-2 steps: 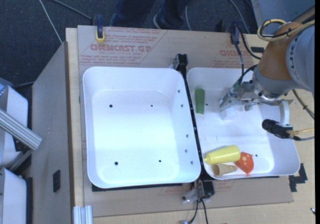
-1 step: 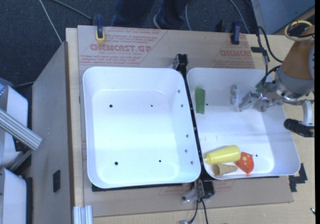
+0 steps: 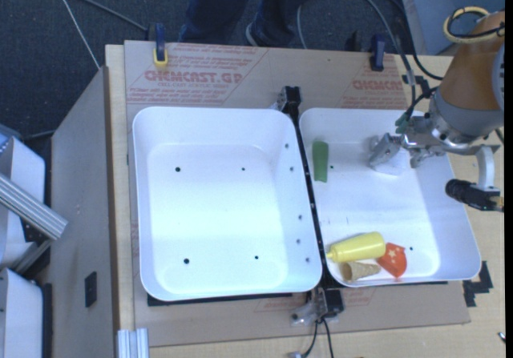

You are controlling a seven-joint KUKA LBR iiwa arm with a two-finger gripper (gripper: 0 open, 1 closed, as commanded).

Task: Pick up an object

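My gripper (image 3: 398, 154) hangs over the upper middle of the right bin (image 3: 449, 220), below the arm's orange band. Its two grey fingers (image 3: 380, 151) stand apart, open, with nothing between them. A slim green piece (image 3: 321, 161) lies to the gripper's left, near the wall between the bins. At the bin's near edge a yellow object (image 3: 357, 247) lies on its side, with a red piece (image 3: 393, 260) to its right and a tan piece (image 3: 361, 270) just below it.
The left bin (image 3: 152, 188) sits beside the right one on a brown board (image 3: 200, 72). Clamps hold the board's far edge. Cables run behind the right bin, and a black part (image 3: 473, 192) sticks out at the bin's right rim.
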